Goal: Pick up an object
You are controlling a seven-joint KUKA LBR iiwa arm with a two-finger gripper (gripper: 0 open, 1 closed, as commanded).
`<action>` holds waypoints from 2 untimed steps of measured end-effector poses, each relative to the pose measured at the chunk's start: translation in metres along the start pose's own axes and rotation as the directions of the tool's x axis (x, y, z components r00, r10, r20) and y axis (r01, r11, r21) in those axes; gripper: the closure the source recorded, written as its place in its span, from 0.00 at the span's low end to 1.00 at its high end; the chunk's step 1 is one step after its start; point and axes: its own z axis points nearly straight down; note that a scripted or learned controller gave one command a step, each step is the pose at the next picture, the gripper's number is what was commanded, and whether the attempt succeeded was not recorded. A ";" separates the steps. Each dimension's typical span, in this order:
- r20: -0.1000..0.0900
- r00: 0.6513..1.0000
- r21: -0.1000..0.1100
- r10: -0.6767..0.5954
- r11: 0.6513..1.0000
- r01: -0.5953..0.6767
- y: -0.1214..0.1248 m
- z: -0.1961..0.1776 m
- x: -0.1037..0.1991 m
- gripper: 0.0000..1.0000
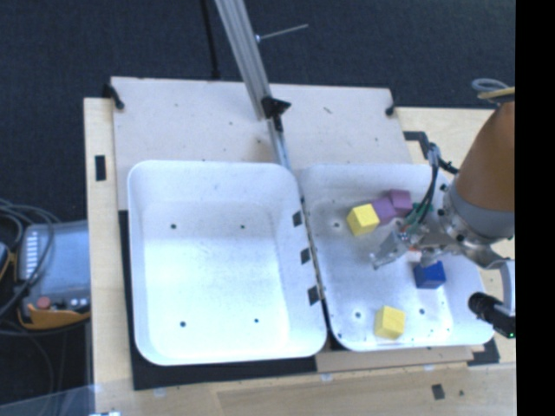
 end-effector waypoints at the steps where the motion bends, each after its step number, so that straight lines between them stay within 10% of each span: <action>1: -0.001 1.000 0.002 -0.001 1.000 0.001 -0.006 0.060 0.005 0.00; 2: 0.000 1.000 0.001 0.000 1.000 0.000 0.000 0.113 -0.004 0.00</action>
